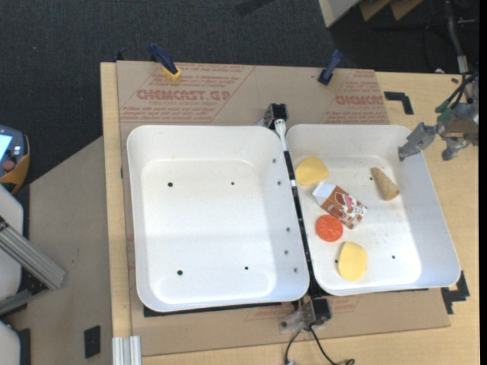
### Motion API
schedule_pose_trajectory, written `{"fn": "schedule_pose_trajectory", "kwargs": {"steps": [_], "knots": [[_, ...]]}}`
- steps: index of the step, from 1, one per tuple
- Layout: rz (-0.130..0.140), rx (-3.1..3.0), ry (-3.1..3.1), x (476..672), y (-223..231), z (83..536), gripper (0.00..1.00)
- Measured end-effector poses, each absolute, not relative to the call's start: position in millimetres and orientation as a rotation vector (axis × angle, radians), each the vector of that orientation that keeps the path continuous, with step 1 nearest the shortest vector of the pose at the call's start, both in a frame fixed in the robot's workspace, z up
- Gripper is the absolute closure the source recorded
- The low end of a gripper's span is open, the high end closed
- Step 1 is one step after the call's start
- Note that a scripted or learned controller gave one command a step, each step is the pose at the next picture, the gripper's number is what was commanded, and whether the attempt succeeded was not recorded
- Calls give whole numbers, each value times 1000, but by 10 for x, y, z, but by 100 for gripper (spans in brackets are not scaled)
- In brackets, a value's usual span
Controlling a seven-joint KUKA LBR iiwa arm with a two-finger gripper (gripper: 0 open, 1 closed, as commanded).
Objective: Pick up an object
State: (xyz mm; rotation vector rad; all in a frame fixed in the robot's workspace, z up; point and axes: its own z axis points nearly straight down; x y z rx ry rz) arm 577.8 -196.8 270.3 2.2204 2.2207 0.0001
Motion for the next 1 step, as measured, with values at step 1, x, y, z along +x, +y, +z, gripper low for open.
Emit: {"fn": "schedule_pose_trajectory", "kwargs": {"steps": [1], "knots": [[5,2210,2237,6445,-897,2097,0]]}}
